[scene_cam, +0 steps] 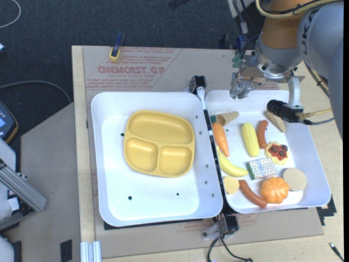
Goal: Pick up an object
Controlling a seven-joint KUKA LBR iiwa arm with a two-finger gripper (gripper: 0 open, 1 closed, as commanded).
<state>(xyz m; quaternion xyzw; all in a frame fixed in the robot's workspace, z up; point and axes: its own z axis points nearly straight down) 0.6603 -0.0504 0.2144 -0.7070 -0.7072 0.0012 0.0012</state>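
Looking down from the camera above the bench, the job seemed barely begun. The arm [305, 31] hung over the far corner of the right bin [322, 173]. Its fingers [235, 90] were a little apart, as far as I could judge, with nothing between them and clear of every toy. No object had been lifted.

Closest to the fingers, just on the camera's side of them, lay a pale wedge [229, 117]. Further from them lay a carrot [221, 138], with a corn cob [250, 139] and a red sausage [263, 133] alongside it. Farthest from the fingers, near the bin's front edge, sat a small pumpkin [274, 190].

To my mind the next move called for settling on one piece, lining the fingers over it and dropping straight down. The wedge looked the shortest reach, though the bin wall stood close beside it.

The fingertips were small and dark, so their gap was hard to read. The arm's upper part ran off the top of the picture. How high the fingers stood over the bin I couldn't tell.
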